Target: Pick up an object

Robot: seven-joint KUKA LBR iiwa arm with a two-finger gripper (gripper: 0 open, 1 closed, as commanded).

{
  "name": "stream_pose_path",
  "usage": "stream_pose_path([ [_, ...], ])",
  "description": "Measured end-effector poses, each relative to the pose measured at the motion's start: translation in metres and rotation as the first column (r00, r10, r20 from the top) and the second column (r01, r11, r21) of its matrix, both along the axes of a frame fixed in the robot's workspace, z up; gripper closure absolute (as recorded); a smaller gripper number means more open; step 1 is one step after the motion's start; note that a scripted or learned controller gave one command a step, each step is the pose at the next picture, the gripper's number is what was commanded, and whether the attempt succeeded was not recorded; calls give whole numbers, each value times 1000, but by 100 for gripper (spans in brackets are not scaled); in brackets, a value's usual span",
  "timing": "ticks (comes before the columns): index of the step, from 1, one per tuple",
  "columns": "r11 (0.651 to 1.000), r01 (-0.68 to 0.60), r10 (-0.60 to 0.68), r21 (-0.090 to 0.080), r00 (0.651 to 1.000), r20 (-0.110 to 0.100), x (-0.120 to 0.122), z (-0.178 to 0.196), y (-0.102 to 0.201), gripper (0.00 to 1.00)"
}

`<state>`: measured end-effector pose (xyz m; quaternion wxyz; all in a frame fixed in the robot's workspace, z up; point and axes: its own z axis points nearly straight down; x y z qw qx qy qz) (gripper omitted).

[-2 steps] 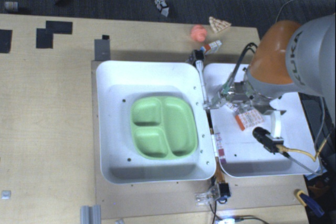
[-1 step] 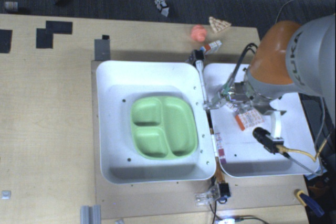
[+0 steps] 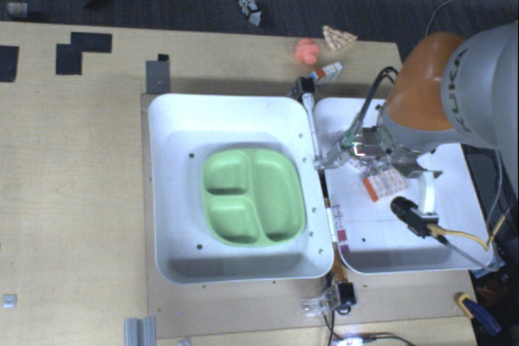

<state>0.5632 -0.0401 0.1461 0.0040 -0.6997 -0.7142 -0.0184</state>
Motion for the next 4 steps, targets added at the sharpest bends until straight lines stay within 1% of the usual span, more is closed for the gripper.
stream_pose_path([
  [4,1000,0,0,-1,1000,3,-1,-1,-1,0],
])
